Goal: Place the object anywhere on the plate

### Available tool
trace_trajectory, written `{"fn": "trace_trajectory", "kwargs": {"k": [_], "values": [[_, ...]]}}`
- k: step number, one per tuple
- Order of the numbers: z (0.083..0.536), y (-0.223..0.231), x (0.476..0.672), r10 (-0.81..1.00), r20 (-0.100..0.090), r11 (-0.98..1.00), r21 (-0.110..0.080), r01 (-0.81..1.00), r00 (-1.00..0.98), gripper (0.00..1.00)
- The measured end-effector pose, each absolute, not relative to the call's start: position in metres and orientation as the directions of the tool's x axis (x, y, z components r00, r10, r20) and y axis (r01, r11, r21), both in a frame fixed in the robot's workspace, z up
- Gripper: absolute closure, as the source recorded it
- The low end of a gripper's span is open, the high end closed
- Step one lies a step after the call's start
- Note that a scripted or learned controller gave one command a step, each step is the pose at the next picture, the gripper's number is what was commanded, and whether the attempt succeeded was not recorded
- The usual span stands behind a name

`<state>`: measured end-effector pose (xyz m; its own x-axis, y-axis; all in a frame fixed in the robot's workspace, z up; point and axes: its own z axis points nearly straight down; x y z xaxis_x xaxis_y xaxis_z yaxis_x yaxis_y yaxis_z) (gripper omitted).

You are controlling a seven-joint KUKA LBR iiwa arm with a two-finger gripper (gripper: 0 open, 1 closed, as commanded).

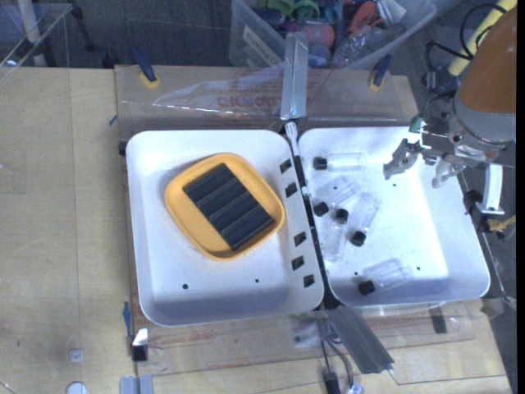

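Observation:
A yellow plate (177, 194) lies in the left bin (156, 286). On it rests a dark, ridged rectangular object (228, 206), flat and roughly centred. My gripper (420, 163) hovers over the upper right part of the right bin (443, 253), far from the plate. Its fingers (399, 159) stand apart with nothing between them. Several clear vials with black caps lie in the right bin, one near the top (340, 162) and one near the front (384, 274).
A raised divider with black clips (297, 216) separates the two bins. Behind them stands a clear tub (328, 11) of colourful items. Blue clamps (148, 74) sit at the back edge of the bench.

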<state>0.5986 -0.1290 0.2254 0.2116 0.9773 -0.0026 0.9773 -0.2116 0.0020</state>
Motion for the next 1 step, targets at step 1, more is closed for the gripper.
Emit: {"fn": "trace_trajectory", "kwargs": {"k": [1], "values": [[0.2403, -0.1169, 0.5913, 0.967, -0.001, -0.254, 0.002, 0.967, 0.254, 0.00]]}}
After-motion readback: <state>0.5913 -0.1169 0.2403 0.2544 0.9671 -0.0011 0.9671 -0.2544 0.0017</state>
